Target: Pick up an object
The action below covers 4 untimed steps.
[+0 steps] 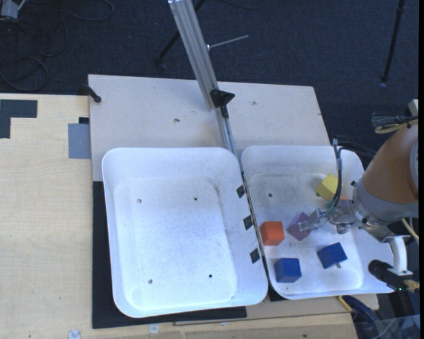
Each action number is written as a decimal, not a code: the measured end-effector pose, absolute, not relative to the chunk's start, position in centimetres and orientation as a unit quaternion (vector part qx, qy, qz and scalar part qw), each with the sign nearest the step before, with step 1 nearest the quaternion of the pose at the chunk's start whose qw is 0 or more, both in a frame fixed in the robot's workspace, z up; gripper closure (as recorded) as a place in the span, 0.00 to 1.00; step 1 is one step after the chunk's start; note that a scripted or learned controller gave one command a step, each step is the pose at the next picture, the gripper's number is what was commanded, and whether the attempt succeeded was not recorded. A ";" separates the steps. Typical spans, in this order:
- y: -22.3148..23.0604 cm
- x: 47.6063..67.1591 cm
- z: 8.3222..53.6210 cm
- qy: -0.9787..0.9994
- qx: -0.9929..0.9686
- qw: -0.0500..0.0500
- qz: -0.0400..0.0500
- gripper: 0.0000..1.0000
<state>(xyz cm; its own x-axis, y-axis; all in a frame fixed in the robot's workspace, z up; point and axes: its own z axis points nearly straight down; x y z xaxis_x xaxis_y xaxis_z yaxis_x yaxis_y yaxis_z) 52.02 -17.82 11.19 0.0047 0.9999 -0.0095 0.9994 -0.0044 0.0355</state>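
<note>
Camera view: purple block (297, 227) at pincer (315, 222) tips.

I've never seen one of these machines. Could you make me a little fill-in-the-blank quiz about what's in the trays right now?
1. All the blocks lie in the ____ bin.
2. The block nearest the divider between the bins is ____ in colour.
3. There are ____ blue blocks.
4. The gripper is right beside the ____ block, below the yellow block.

Missing words: right; orange; two; purple
</note>
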 end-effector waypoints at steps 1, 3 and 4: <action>-18.0 53.7 11.1 0.705 0.709 0.019 0.010 0.00; -16.1 51.8 11.4 0.708 0.707 0.005 0.004 0.00; -20.6 50.9 20.8 0.706 0.708 0.004 0.001 0.00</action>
<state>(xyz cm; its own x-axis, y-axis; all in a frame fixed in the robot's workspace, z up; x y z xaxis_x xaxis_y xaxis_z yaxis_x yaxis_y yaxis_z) 50.85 -20.63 20.83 0.0023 1.0000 -0.0040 1.0000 -0.0023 0.0061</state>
